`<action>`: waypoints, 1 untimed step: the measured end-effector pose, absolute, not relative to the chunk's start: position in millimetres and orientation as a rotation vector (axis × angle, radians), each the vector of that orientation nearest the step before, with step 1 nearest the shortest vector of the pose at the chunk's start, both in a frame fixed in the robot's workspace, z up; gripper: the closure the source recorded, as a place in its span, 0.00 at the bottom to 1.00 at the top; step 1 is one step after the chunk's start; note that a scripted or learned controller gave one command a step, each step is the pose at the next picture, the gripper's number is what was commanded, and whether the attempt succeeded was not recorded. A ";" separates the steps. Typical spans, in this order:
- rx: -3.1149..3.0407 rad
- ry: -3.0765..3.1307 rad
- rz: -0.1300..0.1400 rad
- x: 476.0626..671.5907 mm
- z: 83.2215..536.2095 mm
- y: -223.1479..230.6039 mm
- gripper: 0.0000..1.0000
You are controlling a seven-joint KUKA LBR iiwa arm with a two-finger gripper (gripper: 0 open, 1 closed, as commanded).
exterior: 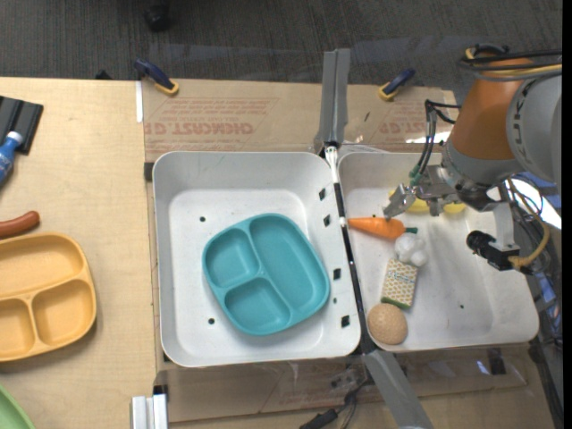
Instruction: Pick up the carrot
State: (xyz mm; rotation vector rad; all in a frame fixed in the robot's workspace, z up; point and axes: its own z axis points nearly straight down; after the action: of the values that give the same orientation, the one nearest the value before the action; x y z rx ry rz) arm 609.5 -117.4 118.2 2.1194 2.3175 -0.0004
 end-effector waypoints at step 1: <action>1.864 2.502 0.021 593.9 106.8 -110.6 0.00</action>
State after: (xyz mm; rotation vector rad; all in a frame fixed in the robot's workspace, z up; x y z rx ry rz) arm 593.9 -110.6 106.8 1.8642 2.5024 0.0215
